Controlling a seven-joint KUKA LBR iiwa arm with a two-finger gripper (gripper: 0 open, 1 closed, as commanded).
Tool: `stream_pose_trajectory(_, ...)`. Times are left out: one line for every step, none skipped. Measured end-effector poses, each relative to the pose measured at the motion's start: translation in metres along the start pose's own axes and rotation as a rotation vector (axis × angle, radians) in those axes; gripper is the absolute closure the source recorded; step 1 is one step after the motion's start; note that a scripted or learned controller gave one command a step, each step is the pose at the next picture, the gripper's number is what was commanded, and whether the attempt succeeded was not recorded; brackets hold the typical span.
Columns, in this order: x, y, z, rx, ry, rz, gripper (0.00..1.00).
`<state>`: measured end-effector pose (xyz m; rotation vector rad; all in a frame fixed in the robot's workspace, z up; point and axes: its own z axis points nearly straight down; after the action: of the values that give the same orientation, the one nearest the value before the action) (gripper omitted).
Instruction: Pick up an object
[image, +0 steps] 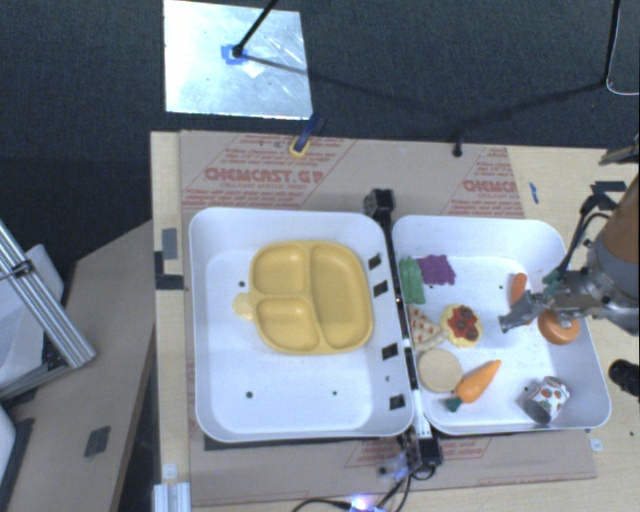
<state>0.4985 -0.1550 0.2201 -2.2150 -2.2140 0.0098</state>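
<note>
**Over the right bin, nothing lifted yet**

Across the left half of the frame sat the left bin (215, 400), holding a yellow tray (305, 297) with three compartments, all bare. Right of the divider, the right bin (480, 255) held the candidates. Along its left wall lay a green piece (411, 280) with a purple piece (436, 268) just beside it. Below those came a pizza slice (425, 330), a round tart (462, 324), a cookie (439, 370) and a carrot (476, 380) lying at a slant. Further right, a small orange piece (517, 288) stood near the upper middle, and an orange round (558, 328) sat by the right wall, with a red-and-white piece (545, 397) in the lower right corner.

At the frame's right edge the gripper (522, 316) hung low, just left of the orange round; its fingers were too blurred to say how far apart they stood, and nothing showed between them.

The orange round looked the likeliest target. A clean try would call for centring over it, keeping off the bin wall, closing squarely, then lifting straight up.
</note>
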Motion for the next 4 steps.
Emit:
stream_pose_trajectory(0.000,0.003,-0.006,-0.013,-0.003,-0.003,0.00)
stream_pose_trajectory(0.004,0.000,0.056,-0.008,-0.001,-0.002,0.00)
stream_pose_trajectory(0.006,-0.002,0.119,-0.008,-0.001,-0.001,0.00)
stream_pose_trajectory(0.005,0.001,0.130,-0.017,-0.002,0.000,0.00)
